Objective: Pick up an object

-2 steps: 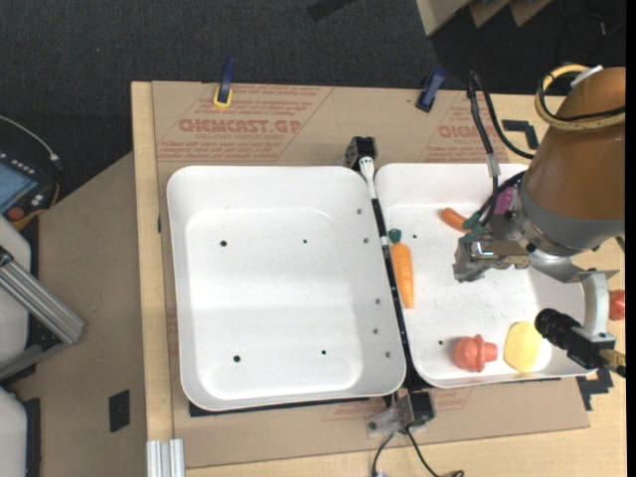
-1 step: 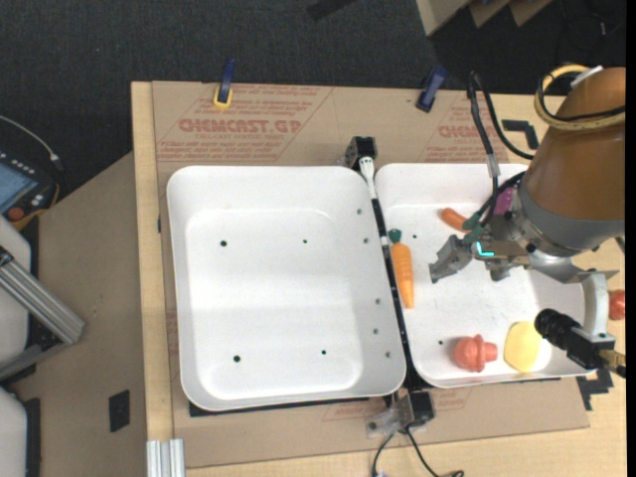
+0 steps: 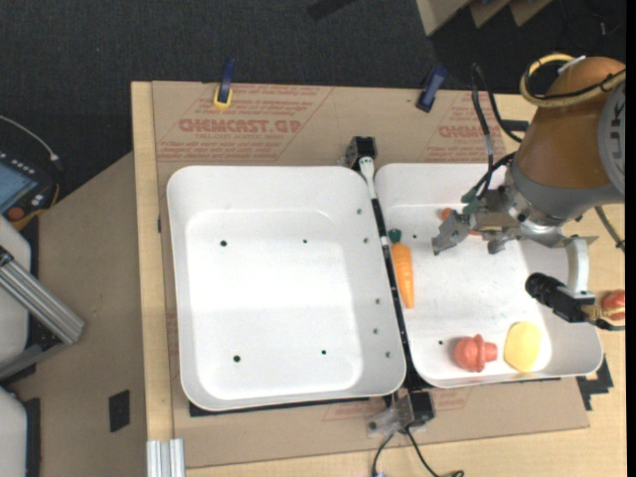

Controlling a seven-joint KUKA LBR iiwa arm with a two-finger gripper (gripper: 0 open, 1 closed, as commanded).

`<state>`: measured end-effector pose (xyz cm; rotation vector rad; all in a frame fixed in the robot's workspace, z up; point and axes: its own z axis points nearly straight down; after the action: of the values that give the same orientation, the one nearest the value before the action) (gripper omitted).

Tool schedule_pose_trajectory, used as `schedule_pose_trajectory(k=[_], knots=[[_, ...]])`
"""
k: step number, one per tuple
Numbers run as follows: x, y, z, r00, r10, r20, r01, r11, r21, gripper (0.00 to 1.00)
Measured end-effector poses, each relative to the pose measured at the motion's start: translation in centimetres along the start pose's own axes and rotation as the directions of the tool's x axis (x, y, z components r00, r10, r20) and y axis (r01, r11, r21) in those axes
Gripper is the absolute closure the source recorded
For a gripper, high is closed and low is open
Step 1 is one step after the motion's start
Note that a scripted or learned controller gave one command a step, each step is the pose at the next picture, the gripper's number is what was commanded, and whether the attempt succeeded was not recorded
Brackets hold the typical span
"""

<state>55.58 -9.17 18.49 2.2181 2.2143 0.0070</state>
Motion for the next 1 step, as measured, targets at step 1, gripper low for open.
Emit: schedule_pose_trajectory(k=[1], knots=[[-2.44,-6.91,-13.44,1.000,0.001,0.000,-0.001,1.000,0.010,0.00]])
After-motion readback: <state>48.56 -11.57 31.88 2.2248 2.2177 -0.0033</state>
